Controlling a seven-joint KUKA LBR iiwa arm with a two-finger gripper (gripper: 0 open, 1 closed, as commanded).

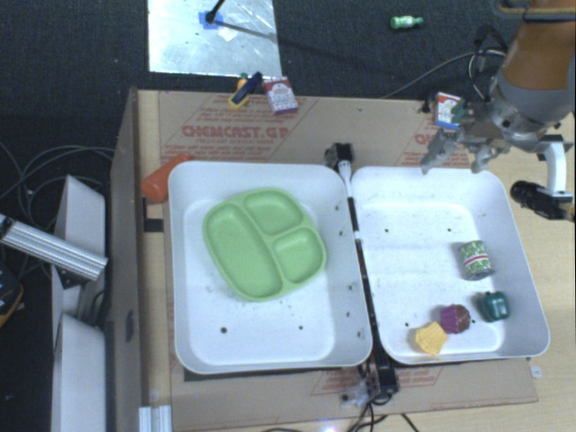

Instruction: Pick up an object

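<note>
The right bin (405, 241) holds a small can with a green label (474, 259), a teal pepper-shaped toy (492, 306), a purple round toy (454, 318) and a yellow block (431, 338), all near its right and front sides. My gripper (456, 157) hangs over the bin's back rim, far from these objects. Its two fingers stand apart, open, with nothing between them. A small red, white and blue carton (447, 111) sits just behind the gripper, at the arm's left side.
A green divided plate (264, 241) lies in the left bin (193, 313). On the bench behind the bins are a small carton (283, 95), a yellow and blue item (245, 88) and an orange piece (155, 180). A green bottle (406, 22) lies on the floor.
</note>
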